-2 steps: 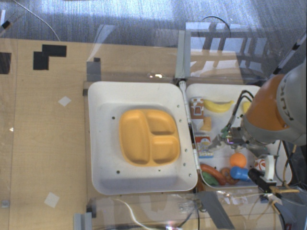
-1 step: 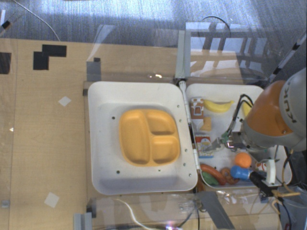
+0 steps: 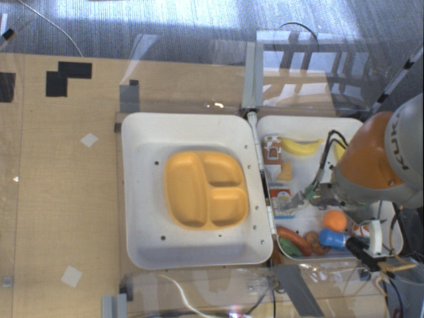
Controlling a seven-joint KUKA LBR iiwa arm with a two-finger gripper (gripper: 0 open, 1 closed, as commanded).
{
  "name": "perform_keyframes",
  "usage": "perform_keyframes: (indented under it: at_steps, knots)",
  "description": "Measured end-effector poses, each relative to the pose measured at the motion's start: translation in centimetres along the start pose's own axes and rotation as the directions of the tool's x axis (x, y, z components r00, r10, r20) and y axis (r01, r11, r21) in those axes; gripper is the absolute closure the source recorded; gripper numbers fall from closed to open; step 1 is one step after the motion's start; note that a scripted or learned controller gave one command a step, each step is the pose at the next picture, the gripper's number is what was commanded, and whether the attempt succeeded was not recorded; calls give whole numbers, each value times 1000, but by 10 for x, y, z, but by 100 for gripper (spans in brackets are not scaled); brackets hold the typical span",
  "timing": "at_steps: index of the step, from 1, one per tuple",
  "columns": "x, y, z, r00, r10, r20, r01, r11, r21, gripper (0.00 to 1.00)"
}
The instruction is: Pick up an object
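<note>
The small carton (image 3: pixel 283 201) lies at nine o'clock in the right bin (image 3: pixel 301 126), just beside the hand (image 3: pixel 310 196). It seems light, stiff and smooth; gripping its narrow sides looks safest. I cannot tell the hand's state.

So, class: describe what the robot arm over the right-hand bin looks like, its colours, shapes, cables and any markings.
The arm is a thick, rounded grey tube with a broad orange band above the wrist. Part of dark lettering shows on the grey casing near the frame edge. A thin black cable loops off the wrist. The gripper is small, metallic grey and dark.
</note>
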State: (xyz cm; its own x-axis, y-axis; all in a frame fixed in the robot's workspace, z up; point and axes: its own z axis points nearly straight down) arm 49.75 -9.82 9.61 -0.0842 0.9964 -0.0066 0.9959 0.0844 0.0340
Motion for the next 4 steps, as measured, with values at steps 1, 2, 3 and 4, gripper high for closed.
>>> perform_keyframes:
  at_steps: [1,2,3,4]
  knots:
    - [-84,-15,-47,999,-46,-1,46,999,24,0]
    - [-54,14,8,997,77,-1,-77,997,23,0]
    - [-48,92,11,997,81,-2,-80,996,23,0]
    - [-10,34,-41,999,-35,-7,36,999,26,0]
